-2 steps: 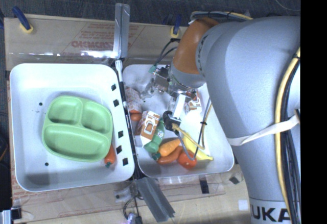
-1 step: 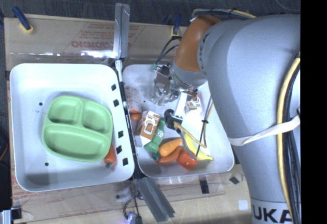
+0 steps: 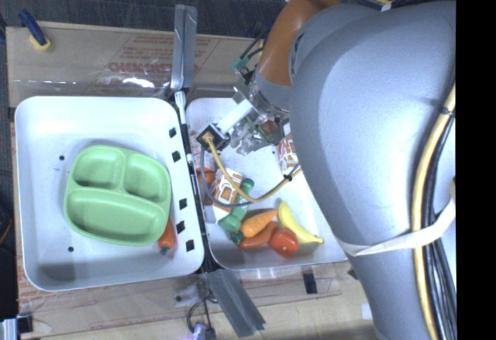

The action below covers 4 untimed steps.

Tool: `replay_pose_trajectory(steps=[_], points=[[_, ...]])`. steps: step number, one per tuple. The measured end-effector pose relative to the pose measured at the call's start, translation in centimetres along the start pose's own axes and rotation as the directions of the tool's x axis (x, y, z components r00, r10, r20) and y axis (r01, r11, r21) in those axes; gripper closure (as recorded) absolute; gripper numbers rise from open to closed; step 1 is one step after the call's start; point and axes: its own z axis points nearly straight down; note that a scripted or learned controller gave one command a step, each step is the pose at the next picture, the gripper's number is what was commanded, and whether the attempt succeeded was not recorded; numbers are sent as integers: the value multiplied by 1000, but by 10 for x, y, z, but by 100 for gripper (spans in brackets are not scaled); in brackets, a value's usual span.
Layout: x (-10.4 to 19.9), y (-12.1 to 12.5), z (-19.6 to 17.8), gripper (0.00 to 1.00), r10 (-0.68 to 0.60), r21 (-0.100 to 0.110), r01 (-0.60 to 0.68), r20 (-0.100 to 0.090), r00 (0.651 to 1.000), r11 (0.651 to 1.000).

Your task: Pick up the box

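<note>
A small box [image 3: 227,188] with an orange and white pattern lies flat near the left wall of the right bin [image 3: 200,110]. My gripper [image 3: 249,132] hangs over the upper middle of that bin, up and to the right of the box and apart from it. The arm's grey body hides the bin's right half. Just right of the gripper, another piece with the same orange and white pattern [image 3: 287,151] peeks out at the arm's edge. A yellow cable [image 3: 256,193] loops from the gripper across the box area.
At the right bin's front lie a carrot [image 3: 260,221], a banana [image 3: 299,227], a red tomato [image 3: 284,242] and a green toy [image 3: 231,221]. The left bin [image 3: 46,121] holds a green divided plate [image 3: 118,194] with a small carrot [image 3: 167,237] beside it.
</note>
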Motion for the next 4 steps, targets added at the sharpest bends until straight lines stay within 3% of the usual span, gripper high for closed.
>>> replay_pose_trajectory(steps=[1, 2, 4], points=[[-46, 37, 94, 100, 64, 1, -64, 4, 998, 998], [38, -4, 0, 100, -16, 1, 16, 0, 1000, 1000], [40, -8, -19, 100, -33, 7, 33, 6, 999, 999]])
